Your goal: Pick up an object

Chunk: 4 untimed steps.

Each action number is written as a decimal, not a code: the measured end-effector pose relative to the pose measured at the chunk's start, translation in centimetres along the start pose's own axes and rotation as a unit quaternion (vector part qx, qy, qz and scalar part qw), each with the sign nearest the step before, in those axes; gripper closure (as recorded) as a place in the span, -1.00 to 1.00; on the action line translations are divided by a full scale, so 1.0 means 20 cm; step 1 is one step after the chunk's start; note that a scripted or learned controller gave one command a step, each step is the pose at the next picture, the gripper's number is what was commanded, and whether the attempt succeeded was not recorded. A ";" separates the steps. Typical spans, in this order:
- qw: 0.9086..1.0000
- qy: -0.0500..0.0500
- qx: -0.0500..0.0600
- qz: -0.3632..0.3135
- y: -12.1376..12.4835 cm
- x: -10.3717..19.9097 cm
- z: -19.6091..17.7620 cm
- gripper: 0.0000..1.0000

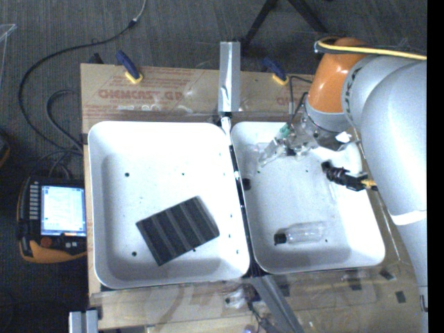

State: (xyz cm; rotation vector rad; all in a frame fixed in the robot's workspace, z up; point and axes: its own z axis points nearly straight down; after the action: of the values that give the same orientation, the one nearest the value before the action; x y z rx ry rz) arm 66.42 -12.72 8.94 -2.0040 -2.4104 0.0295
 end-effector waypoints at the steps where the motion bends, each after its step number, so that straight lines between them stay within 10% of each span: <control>1: 1.000 0.001 -0.014 -0.010 -0.61 0.06 0.00 -1.00; 2: 1.000 0.000 -0.016 -0.025 -0.17 -0.07 0.00 -1.00; 3: 1.000 -0.001 0.000 0.006 0.02 0.09 0.00 -1.00; 4: 1.000 -0.001 0.003 0.007 0.01 0.09 -0.04 1.00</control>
State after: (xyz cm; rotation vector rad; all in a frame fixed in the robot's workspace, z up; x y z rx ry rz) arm 66.34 -10.88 9.66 -2.0191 -2.3947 0.0399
